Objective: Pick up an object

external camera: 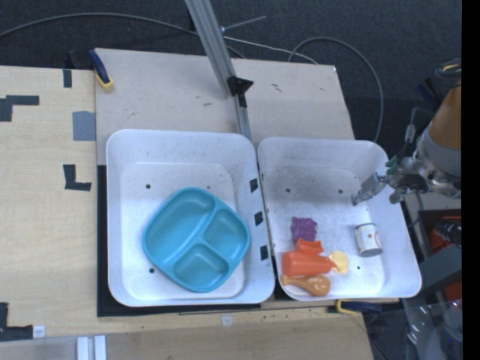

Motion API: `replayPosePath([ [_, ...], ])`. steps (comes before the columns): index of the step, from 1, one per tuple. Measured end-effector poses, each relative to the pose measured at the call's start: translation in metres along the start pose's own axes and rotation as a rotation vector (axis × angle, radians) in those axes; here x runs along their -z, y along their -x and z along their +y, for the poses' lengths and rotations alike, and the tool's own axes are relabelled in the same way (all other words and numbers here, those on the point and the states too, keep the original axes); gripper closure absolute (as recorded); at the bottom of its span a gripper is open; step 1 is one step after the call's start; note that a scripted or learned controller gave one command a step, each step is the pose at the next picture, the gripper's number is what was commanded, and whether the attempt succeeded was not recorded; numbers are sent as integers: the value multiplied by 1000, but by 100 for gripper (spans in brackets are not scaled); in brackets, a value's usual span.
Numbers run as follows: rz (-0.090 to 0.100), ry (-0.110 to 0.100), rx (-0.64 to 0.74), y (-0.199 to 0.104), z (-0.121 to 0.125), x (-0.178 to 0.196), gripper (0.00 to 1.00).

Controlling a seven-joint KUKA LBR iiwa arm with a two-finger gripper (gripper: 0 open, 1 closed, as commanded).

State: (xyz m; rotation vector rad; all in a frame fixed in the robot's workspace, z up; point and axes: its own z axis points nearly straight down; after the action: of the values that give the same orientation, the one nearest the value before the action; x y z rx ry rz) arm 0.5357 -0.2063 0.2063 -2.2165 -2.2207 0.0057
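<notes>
Nearby, white can (367,239) beside orange toy (306,263)

My worktop (45,223) is pale wood with grey and black tape marks toward its left edge. Two shallow white bins sit on it side by side, touching along the middle: the left bin (120,201) and the right bin (390,268), which reaches the right edge. A blue-handled clamp (100,69) grips the far edge.
</notes>
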Motion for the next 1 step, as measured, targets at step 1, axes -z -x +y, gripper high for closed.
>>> replayPosePath([
  [1,2,-3,-1,-1,-6,-64,0],
])
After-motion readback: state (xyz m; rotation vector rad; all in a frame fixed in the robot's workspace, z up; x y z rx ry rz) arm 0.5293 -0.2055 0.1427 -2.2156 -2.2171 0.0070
